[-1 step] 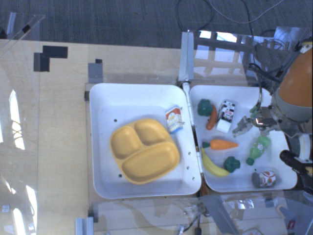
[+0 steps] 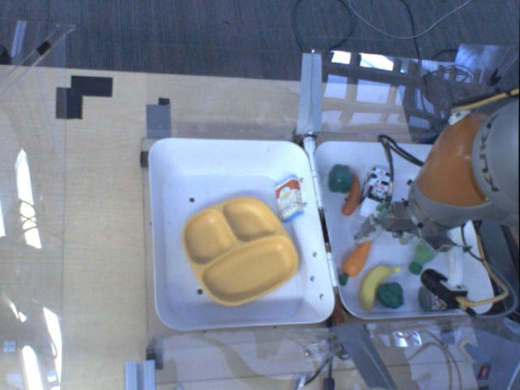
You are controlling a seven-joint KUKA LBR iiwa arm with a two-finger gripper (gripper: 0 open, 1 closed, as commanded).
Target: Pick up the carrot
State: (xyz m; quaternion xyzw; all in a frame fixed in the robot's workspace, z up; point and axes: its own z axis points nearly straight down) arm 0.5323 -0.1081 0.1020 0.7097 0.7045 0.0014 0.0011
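Note:
An orange carrot with a green stub at its lower end lies tilted in the right bin, near that bin's left wall. A slimmer orange-red carrot-like piece lies further back, beside a green broccoli. My gripper hangs over the right bin between these two orange pieces, just above and right of the orange carrot. Its grey fingers are spread, with nothing between them. The arm's orange band covers the bin's right part.
In the right bin there are also a banana, a dark green piece, a green block, a black-and-white item and a dark object. The left bin holds a yellow divided plate and a small carton.

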